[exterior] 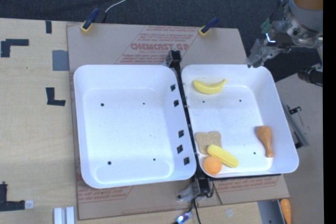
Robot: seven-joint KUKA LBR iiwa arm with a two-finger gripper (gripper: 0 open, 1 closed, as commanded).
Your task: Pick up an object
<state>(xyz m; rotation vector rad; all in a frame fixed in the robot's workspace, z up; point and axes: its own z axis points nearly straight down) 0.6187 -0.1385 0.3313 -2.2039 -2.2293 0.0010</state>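
Observation:
The right bin (266,77) holds a yellow banana (209,86) near its far left, a brown drumstick (265,139) at its right side, and a slice of toast (207,139), a yellow corn cob (223,156) and an orange fruit (212,166) clustered in its near left corner. My gripper (255,58) hangs above the far right corner of the right bin, off its rim, with nothing seen between its fingers.
The left bin (86,86) sits beside the right one on a brown board (152,44). Two clamps (89,19) hold the board's far edge. A cable (122,0) runs across the dark floor behind.

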